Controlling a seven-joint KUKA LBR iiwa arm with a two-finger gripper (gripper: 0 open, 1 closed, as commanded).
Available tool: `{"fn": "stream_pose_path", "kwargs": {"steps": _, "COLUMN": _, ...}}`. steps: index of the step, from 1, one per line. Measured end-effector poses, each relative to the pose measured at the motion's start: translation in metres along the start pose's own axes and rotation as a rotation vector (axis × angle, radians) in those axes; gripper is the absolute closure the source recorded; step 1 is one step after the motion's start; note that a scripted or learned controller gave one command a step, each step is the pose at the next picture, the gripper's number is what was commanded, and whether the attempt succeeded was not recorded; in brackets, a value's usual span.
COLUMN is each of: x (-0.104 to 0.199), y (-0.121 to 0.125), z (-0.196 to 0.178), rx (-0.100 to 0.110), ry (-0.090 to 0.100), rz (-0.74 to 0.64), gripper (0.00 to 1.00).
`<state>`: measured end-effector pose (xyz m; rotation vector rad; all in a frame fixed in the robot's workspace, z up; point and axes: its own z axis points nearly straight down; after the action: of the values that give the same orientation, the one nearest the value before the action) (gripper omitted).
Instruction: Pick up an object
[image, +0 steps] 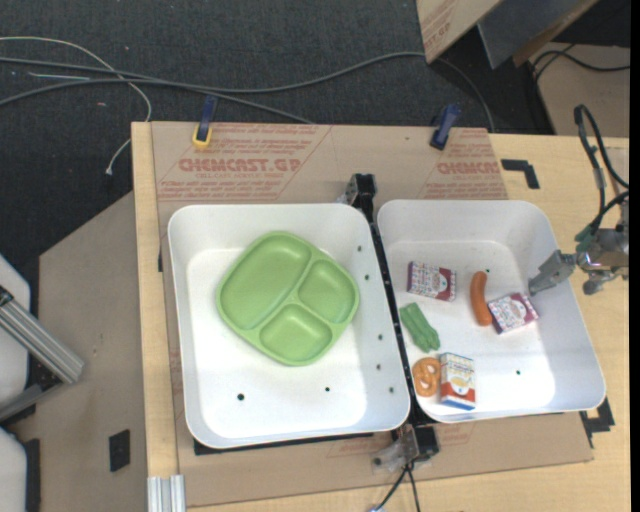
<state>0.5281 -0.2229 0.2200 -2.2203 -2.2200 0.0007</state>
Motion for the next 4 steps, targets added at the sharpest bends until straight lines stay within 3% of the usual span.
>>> {"fn": "stream_pose_path", "kwargs": {"steps": 1, "x": 0.000, "y": 0.000, "z": 0.000, "rx": -0.001, "ry": 0.000, "rz": 0.000, "gripper": 0.00}}
{"fn": "stream_pose_path", "kwargs": {"steps": 3, "x": 0.017, "y": 0.007, "z": 0.110, "rx": 0.003, "ry": 0.002, "rz": -0.001, "gripper": 0.00}}
{"fn": "stream_pose_path", "kwargs": {"steps": 4, "x": 0.017, "y": 0.010, "z": 0.132, "rx": -0.005, "ry": -0.001, "rz": -0.001, "gripper": 0.00}}
